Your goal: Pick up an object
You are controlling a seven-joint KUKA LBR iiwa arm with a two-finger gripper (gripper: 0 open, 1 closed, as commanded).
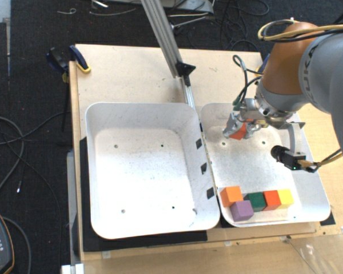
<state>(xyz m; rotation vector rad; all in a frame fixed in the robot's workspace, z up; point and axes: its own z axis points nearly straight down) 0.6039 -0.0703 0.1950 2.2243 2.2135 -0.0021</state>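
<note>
- Camera view: worktop [131, 67] of pale wood carries two white bins side by side.
- Left bin [103, 130] sits near the middle of the view; its floor shows small dark specks.
- Right bin [308, 193] holds all the blocks.
- Arm [308, 56] reaches in from the right, orange band above the wrist, over the right bin's far part.
- End effector [238, 129] points down over the far left part of the right bin; fingers narrow, closed on a red-orange block [238, 133] that shows between them.
- Whether that block is clear of the bin floor: cannot tell.
- Near front edge of the right bin, a cluster of five blocks: orange block [231, 194], purple block [242, 210] just in front of it, then green block [255, 201], red block [271, 199] and yellow block [285, 197] in a row to the right, touching or nearly so.
- Cluster lies well apart from the end effector.
- Grey rail [163, 30] slants across the worktop's far side, ending near the gap between bins.
</note>
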